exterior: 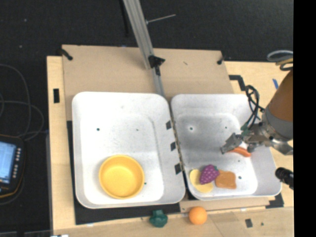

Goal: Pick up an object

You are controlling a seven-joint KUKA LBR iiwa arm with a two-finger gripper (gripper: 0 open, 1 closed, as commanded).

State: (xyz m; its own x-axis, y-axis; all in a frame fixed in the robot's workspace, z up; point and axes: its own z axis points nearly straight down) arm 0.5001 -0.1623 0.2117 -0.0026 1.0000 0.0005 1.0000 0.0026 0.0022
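We see the fingers (231, 145) closed on nothing, beside an orange carrot (241, 152) in the right bin (207, 102). We judge it a light, stiff, slippery toy; grip across its middle.

Both bins (123, 117) look like smooth white plastic with a faint speckle and soft sheen. The yellow bowl (121, 176) is glossy plastic. The tabletop (143, 73) is matt tan board. The slanted rail (138, 26) is brushed metal.
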